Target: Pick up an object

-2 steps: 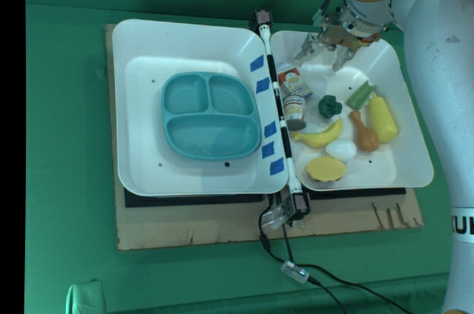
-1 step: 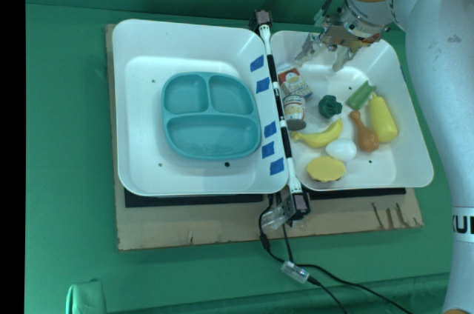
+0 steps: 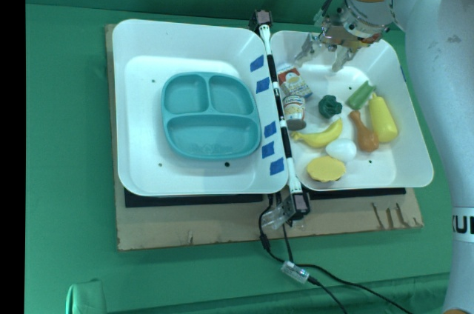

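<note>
Sitting in the left bin (image 3: 141, 46): a teal divided plate (image 3: 210, 116), two small compartments toward the far side, one wide compartment toward the near side. Running between the two bins: a white bar (image 3: 275, 94) flanked by blue tape squares (image 3: 261, 86).

Crowding the right bin (image 3: 415, 157), all toy food. Lying just beside the bar: a small red-and-white carton (image 3: 294, 80), then a little jar (image 3: 295, 111) tipped on its side. Curving below the jar: a banana (image 3: 321, 135), long axis slanting from near-left up to far-right, tip pointing toward the broccoli (image 3: 329, 107). Resting near the front: a white egg (image 3: 341, 150) and a yellow burger bun (image 3: 326, 169), touching or nearly so. Lying further right: an orange drumstick (image 3: 362, 130), narrow end pointing to the far side; a green pepper (image 3: 361, 94) angled up to the right; a yellow squash (image 3: 382, 118), long axis running near to far, narrow end pointing away.

Hovering over the far part of the right bin: the gripper (image 3: 323, 54), fingers spread apart and pointing down, gripping nothing, well apart from the toys.
</note>
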Tool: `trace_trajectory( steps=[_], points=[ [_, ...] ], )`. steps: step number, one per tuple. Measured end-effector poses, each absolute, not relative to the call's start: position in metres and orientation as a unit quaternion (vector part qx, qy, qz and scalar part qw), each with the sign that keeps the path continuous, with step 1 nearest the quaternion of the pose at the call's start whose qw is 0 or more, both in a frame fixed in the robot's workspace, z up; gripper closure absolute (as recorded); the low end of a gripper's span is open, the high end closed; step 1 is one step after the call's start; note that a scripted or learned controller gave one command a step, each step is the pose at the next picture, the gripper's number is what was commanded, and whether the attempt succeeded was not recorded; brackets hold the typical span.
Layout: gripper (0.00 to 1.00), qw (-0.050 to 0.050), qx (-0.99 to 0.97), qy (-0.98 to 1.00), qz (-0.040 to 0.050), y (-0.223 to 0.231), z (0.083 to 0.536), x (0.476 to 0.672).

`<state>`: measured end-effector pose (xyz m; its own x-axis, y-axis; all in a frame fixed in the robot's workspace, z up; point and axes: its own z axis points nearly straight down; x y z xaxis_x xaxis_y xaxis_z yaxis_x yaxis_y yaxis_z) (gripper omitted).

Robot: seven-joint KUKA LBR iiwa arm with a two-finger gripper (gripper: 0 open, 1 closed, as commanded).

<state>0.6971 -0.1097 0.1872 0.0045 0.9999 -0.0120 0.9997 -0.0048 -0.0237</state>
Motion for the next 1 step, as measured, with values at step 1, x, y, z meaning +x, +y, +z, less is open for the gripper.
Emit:
trace_trajectory(
  steps=[1],
  points=[
    [0.00,0.003,-0.710,-0.704,0.0147,-0.1068,0.1868,0.6969]
  ],
)
